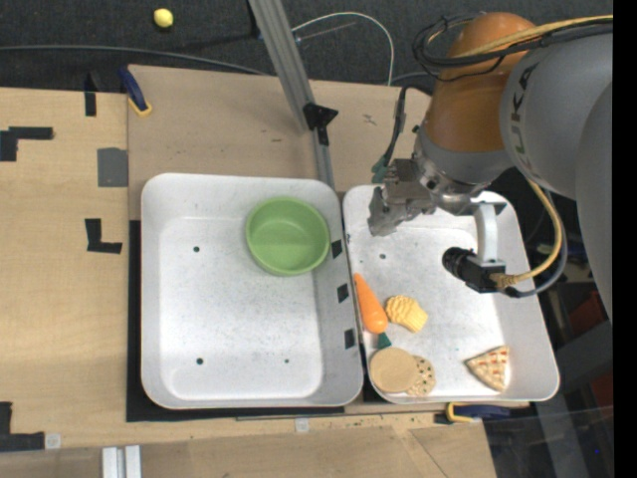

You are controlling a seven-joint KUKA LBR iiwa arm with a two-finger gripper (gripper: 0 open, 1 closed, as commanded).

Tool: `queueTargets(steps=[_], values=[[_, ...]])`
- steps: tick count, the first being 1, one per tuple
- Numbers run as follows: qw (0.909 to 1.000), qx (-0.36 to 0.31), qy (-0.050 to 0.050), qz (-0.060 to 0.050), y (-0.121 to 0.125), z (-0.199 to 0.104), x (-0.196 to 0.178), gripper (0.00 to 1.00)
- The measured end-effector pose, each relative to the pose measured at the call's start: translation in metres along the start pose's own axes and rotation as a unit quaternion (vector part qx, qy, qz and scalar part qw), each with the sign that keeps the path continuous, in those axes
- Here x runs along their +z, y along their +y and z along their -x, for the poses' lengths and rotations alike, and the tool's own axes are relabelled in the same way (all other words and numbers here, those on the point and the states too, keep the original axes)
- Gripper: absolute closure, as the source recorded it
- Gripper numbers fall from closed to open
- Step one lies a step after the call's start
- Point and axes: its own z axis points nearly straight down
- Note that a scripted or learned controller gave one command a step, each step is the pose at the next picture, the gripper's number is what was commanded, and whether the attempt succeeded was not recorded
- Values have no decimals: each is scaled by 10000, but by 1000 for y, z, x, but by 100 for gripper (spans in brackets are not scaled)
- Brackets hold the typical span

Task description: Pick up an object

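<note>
While we hang over the far-left corner of the right bin [518,366], nothing sits under us: the worktop [60,297] carries two white bins, and the left bin [169,366] has just a green bowl [288,235]. Our gripper [386,212] points down at bare floor; we can't tell whether the fingers are wide or narrow from this angle, and nothing shows between them. Candidates all lie toward the near edge from us. Closest is the carrot [370,305], long axis running roughly far-to-near, hugging the left wall. Then the yellow piece [406,313], cookie [398,371], and pizza slice [490,367] in the near-right corner.
</note>
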Motion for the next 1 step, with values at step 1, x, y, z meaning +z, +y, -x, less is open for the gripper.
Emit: queueTargets(steps=[1], values=[[10000, -5, 1, -1, 10, -57, 3, 100]])
